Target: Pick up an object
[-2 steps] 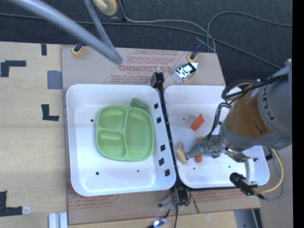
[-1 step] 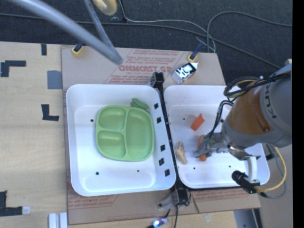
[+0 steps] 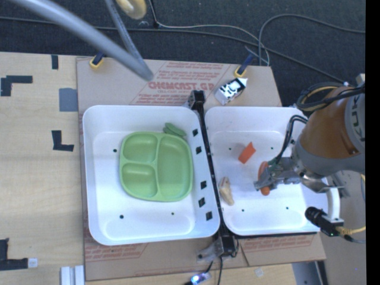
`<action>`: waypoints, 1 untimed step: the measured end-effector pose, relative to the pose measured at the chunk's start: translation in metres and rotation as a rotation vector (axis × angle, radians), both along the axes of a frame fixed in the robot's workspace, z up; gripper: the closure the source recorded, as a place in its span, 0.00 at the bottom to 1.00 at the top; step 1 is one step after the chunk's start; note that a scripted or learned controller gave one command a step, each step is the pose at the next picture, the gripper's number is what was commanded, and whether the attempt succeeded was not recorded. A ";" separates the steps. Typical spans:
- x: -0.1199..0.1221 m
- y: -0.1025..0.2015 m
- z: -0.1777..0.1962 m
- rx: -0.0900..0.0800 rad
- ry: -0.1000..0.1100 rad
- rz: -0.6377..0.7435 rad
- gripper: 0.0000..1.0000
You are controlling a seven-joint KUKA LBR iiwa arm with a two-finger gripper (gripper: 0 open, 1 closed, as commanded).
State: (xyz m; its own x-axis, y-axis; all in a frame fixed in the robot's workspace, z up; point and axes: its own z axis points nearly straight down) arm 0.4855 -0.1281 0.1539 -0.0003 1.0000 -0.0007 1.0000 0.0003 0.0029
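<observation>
Orange block (image 3: 247, 153) sits loose in the right bin (image 3: 237, 218), near a tan scrap (image 3: 225, 191). Gripper (image 3: 265, 180) is down in that bin by a small red piece (image 3: 265, 190); can't tell how its fingers stand. Left bin (image 3: 98, 218) holds a green divided plate (image 3: 157, 165). Both rest on cardboard (image 3: 184, 79) over a pale wood bench (image 3: 35, 177), dark floor behind.

Wooden bench (image 3: 35, 177) bears cardboard sheet (image 3: 178, 79) under two white bins (image 3: 98, 177)

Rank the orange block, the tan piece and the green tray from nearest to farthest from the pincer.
1. Orange block, in the right bin, just up-left of the pincer.
2. Tan piece, at the right bin's left edge.
3. Green tray, in the left bin.
</observation>
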 end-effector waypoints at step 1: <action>0.001 0.002 0.063 0.000 -0.001 0.002 1.00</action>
State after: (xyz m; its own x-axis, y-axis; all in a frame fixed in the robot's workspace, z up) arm 0.4864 -0.1262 0.2169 -0.0019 1.0000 -0.0011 1.0000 0.0019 0.0040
